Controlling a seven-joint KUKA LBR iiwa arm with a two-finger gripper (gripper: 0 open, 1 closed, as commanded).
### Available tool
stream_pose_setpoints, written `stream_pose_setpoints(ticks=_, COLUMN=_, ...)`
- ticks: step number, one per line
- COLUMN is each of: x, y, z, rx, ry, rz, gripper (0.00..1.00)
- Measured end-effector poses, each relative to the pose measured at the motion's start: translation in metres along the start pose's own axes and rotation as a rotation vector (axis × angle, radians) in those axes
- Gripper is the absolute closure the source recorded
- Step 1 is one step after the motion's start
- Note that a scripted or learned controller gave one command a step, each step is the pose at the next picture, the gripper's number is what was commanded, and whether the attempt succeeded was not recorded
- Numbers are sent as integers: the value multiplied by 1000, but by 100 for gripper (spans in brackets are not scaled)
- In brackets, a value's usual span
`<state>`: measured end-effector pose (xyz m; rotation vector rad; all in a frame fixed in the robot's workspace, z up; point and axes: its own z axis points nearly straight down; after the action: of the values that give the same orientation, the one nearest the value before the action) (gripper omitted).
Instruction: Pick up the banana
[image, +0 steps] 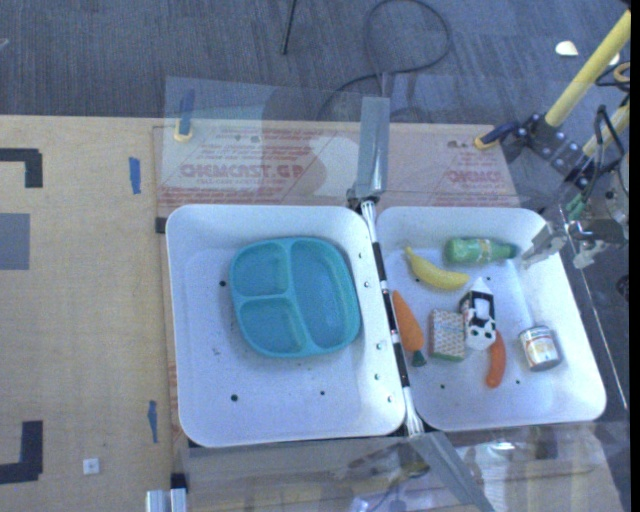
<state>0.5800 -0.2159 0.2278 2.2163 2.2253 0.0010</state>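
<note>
Yellow banana (436, 271) lies untouched in the right bin (585, 395) — my gripper (545, 243) hovers nearby, whether open or closed I cannot tell — everything remains.

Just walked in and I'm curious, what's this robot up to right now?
The robot is meant to pick up the banana, which lies untouched in the right bin beside a green bottle, two carrots, a small can and a toy cow. Its hand sits at the bin's upper right edge, near the bottle. The left bin holds a blue divided plate.
</note>
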Motion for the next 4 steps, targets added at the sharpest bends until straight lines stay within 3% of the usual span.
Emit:
stream_pose_setpoints(ticks=1, x=73, y=29, z=134, rx=-3, ry=-1, rz=-314, gripper=0)
stream_pose_setpoints(ticks=2, x=85, y=74, z=139, rx=58, ry=2, rz=-241, gripper=0)
stream_pose_setpoints(ticks=3, x=88, y=72, z=140, rx=64, ry=-9, rz=-327, gripper=0)
stream_pose_setpoints(ticks=4, x=72, y=79, z=141, rx=46, ry=17, rz=-165, gripper=0)
